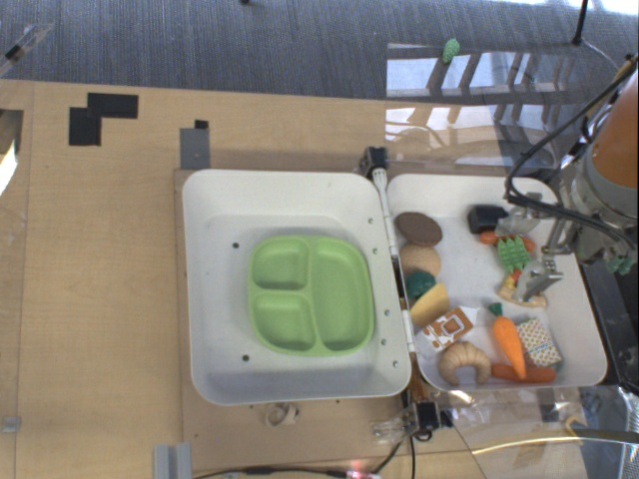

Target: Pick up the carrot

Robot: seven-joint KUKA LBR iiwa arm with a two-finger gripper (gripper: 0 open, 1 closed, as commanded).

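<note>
on the wooden worktop sit two white bins. at the near edge of the right bin lies a croissant, and just beyond it the carrot (orange, green top pointing away) rests flat between a white-and-orange card and a small checkered block, with a red piece against its tip. the claw hangs just past the carrot, above and apart from it, nothing between its fingers; i cannot tell how wide they stand. farther back lie a green studded brick, a black block and a brown disc. the left bin holds a green divided plate.
</note>
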